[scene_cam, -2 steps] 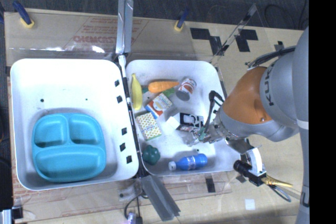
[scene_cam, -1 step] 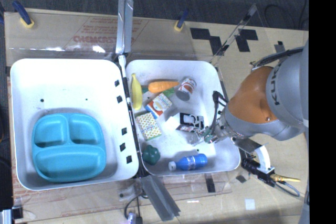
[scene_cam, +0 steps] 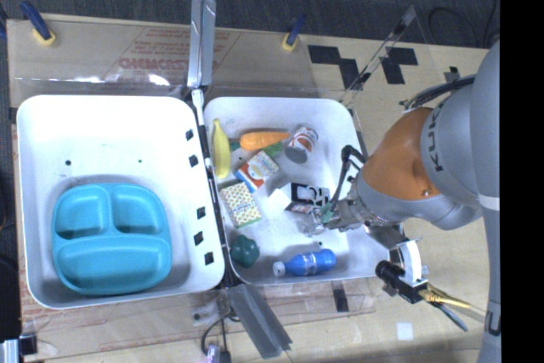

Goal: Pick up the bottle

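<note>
Right bin [scene_cam: 255, 108] holds blue bottle [scene_cam: 308, 263] lying flat, gripper [scene_cam: 321, 217] just above it – jaws unclear (cluttered).

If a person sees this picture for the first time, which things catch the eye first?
The big grey arm with its orange band reaches in from the right over the right bin. A bright blue divided tray lies in the left bin. The blue bottle lies on its side near the right bin's front edge.
</note>
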Robot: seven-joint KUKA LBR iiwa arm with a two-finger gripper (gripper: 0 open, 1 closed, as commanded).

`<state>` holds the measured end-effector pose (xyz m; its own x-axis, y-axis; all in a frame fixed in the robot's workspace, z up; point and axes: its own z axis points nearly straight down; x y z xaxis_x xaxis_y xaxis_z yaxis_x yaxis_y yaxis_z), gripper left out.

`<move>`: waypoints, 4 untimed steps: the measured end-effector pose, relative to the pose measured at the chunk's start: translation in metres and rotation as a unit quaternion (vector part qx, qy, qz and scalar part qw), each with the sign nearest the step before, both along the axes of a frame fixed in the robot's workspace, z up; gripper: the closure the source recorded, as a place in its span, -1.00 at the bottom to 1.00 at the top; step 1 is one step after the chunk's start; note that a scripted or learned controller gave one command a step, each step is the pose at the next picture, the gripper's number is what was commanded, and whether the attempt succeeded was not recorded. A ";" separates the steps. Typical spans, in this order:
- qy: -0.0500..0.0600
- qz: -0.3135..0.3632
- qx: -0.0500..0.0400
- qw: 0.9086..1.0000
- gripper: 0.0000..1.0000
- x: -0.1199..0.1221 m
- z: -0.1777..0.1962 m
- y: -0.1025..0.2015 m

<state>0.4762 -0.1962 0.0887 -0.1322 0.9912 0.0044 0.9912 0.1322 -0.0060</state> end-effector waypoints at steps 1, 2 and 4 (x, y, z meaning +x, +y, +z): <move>-0.001 0.026 -0.001 1.000 1.00 0.033 0.000 -0.014; 0.000 -0.063 0.000 0.998 1.00 0.001 0.000 -0.013; -0.001 0.047 -0.001 0.999 1.00 0.013 0.000 0.010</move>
